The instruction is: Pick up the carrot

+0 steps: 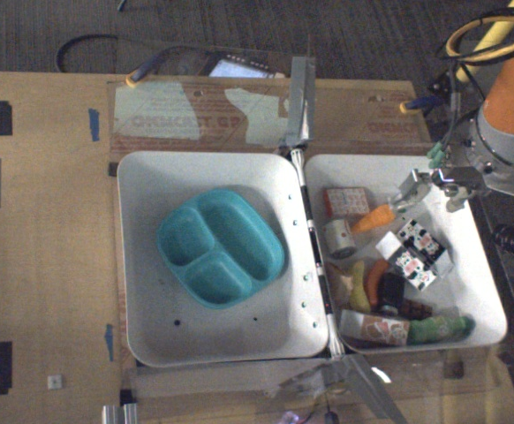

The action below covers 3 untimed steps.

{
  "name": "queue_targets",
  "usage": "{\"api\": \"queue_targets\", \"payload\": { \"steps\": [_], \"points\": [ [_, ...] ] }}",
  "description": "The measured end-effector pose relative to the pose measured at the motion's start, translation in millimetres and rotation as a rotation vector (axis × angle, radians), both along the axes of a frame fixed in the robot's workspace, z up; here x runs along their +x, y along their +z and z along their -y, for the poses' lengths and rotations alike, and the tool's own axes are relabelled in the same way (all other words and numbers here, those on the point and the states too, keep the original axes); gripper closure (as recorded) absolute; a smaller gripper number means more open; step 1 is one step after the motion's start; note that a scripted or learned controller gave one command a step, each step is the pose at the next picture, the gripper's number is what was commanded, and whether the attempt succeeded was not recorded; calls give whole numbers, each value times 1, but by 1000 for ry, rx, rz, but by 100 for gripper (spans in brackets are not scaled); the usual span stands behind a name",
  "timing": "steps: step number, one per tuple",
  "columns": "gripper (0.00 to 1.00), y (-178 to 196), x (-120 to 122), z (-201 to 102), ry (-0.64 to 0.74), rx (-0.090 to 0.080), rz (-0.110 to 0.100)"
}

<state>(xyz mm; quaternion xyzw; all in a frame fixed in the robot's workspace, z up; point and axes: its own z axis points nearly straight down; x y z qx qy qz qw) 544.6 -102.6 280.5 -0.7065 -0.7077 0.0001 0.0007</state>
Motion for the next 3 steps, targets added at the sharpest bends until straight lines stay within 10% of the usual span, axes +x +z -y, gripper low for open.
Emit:
{"api": "queue_targets", "payload": {
  "steps": [1, 2, 3],
  "points": [
    [0, -156, 52, 3, 104, 0, 1],
    [0, -193, 66, 3, 158, -4, 5],
    [100, -182, 68, 2, 157, -2, 10]
  ]
}}
